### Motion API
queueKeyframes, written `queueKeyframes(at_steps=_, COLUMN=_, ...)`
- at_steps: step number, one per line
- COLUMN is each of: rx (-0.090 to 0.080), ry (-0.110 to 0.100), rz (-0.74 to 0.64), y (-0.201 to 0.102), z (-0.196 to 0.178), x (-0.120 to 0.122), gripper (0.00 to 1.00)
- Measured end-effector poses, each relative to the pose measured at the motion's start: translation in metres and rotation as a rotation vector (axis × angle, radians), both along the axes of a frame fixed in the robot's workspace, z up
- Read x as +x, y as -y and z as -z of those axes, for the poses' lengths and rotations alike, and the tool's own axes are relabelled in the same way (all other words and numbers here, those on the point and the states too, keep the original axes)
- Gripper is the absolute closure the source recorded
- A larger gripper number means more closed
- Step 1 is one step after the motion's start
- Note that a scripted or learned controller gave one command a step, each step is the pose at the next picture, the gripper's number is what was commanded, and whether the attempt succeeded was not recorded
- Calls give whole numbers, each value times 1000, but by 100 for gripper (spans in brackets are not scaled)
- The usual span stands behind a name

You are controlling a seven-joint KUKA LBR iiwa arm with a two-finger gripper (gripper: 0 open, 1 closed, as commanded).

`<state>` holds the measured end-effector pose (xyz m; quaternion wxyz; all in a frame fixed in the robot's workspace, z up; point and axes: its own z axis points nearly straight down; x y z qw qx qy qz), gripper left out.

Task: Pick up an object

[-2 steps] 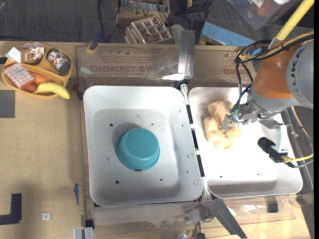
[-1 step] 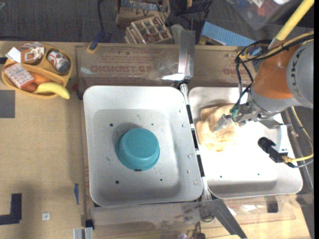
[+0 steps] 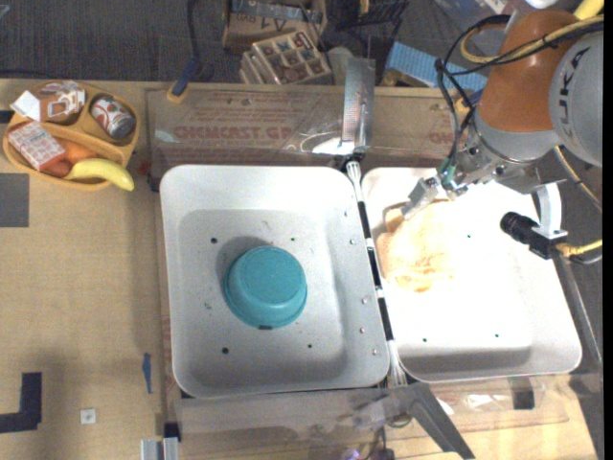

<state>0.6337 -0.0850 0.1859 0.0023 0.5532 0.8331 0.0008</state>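
Tabletop (image 3: 77,286): tan wood, bearing two shallow white bins side by side, with cluttered floor and boxes beyond its far edge.
Left bin (image 3: 182,199): holds one teal bowl (image 3: 266,287), set upside down near the bin's middle, a little toward the near side.
Right bin (image 3: 536,343): white floor with a brownish smear (image 3: 417,252) over its left part, close to the wall shared with the left bin.
Arm (image 3: 532,75): grey with an orange band, reaching in from the right over the far edge of the right bin.
Jaws (image 3: 423,196): low over the far left corner of the right bin, pointing down and left toward the smear; they are small and blurred, so I cannot tell whether they are spread or closed, and nothing can be made out between them.
Bowl to jaws: well apart, in different bins, with the shared wall between them.
Tray (image 3: 19,147): orange, at the far left corner, holding a banana (image 3: 102,172), a can (image 3: 113,118) and small packets.
Cardboard (image 3: 239,127): flat sheet lying behind the left bin.
Black part (image 3: 525,230): fixed by the right bin's right side, with a cable.
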Motion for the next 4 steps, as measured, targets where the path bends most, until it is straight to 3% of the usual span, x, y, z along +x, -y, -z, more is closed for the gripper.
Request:
queueKeyframes(at_steps=1, rx=-1, ry=6, rz=1, y=1, z=-11, x=1, gripper=100)
queueKeyframes(at_steps=2, rx=-1, ry=6, rz=1, y=1, z=-11, x=1, gripper=0)
queueKeyframes(at_steps=3, rx=0, ry=5, rz=-77, y=23, z=89, x=-31, gripper=0)
queueKeyframes(at_steps=4, rx=-1, ry=11, rz=-70, y=26, z=78, x=-30, gripper=100)
